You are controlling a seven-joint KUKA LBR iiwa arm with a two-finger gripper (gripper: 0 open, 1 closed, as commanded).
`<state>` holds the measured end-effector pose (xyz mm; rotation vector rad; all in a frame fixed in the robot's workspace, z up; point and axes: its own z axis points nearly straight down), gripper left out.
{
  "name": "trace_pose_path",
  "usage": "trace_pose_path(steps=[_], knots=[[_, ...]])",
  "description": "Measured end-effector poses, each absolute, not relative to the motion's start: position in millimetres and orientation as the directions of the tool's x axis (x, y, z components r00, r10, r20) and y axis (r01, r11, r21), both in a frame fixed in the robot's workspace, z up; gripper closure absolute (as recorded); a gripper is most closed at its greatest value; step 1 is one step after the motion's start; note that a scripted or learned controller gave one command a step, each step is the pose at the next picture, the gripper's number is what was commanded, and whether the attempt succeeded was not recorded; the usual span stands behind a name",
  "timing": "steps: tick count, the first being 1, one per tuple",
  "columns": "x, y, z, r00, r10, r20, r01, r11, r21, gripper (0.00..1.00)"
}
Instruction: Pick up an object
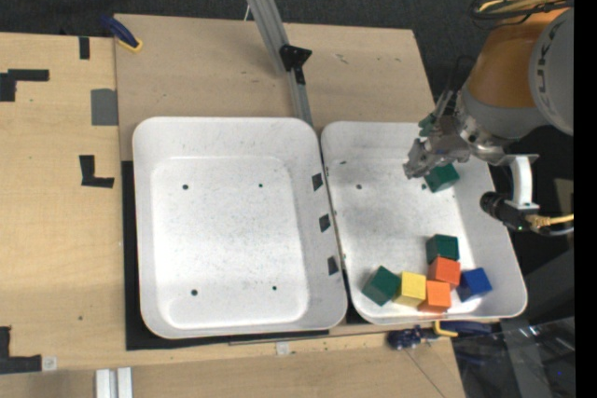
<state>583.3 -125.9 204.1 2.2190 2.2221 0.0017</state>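
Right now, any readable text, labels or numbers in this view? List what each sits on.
None readable.
Arm: dark marks at the grey shell's right edge, cut off by the frame, not legible.
Bench: black tape shapes, no lettering.
Blocks and both white bins: plain, no print.

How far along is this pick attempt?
Done: the gripper has reached the right bin and sits at a green block. In hand: a grasp isn't confirmable. Left: a clear lift; six other blocks cluster at the near corner.

green block (442,177) | tilted | right bin, upper part | at hand (427,161)
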Motion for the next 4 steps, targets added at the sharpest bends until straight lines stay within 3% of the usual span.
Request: trace_pose_path(steps=[4], knots=[[620.7,82.8,235.4,-0.006,1.0,0.002,1.0,0.006,0.0,1.0]])
